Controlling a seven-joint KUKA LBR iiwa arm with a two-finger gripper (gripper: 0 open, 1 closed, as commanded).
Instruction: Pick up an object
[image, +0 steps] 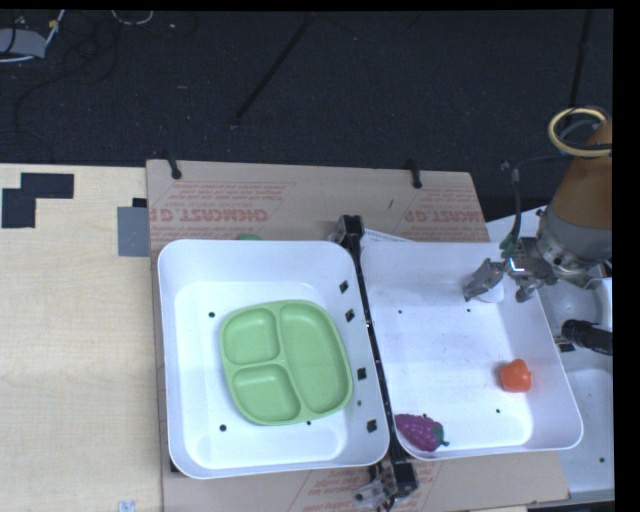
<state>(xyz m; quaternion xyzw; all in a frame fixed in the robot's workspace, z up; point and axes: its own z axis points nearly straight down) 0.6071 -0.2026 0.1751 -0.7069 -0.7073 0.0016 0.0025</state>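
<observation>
Gripper (497, 283) hovering over the upper right part of the right bin (455, 420), reaching in from the right edge. Fingers (481, 281) appearing spread apart, one pointing left toward the bin's middle, the other sitting closer to the wrist; nothing showing between them. Not possible to tell whether the fingertips are touching the bin floor or hanging just above it. Grey arm (580, 215) with its orange band entering from the upper right corner.

Lying in the right bin: small orange-red object (515, 375), rounded, resting on the floor near the right wall, below the gripper and well apart from it. Purple object (421, 431), bumpy like a grape cluster, sitting in the lower left corner of the same bin, touching or nearly touching the left wall, well apart from the gripper.

Sitting in the left bin (190, 290): green divided tray (285, 361) with three compartments, lying flat near the middle, slightly rotated. Nothing resting in its compartments.

Both bins sitting side by side on a cardboard sheet (260, 205) with red printed lettering, joined along a dark divider (362, 330) running between them.
</observation>
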